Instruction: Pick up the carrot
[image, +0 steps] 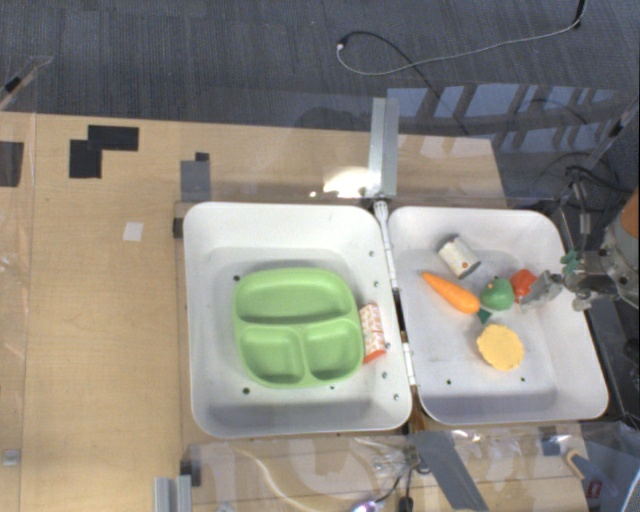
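Observation:
The carrot (450, 292) is orange and tapered. It lies flat in the middle of the right bin (560, 395), with its tip pointing up and left. My gripper (543, 288) reaches in from the right edge of that bin, low over its floor. It sits a good way right of the carrot, with a green toy (497, 294) and a red-orange toy (523, 281) between them. The gripper's tip is close beside the red-orange toy. Nothing of the carrot is in the gripper.
A small white can (459, 257) lies just above the carrot, and a yellow round piece (499, 347) lies below right. The left bin (215, 255) holds a green divided plate (297, 325) with a red-and-white packet (372, 329) at its right edge.

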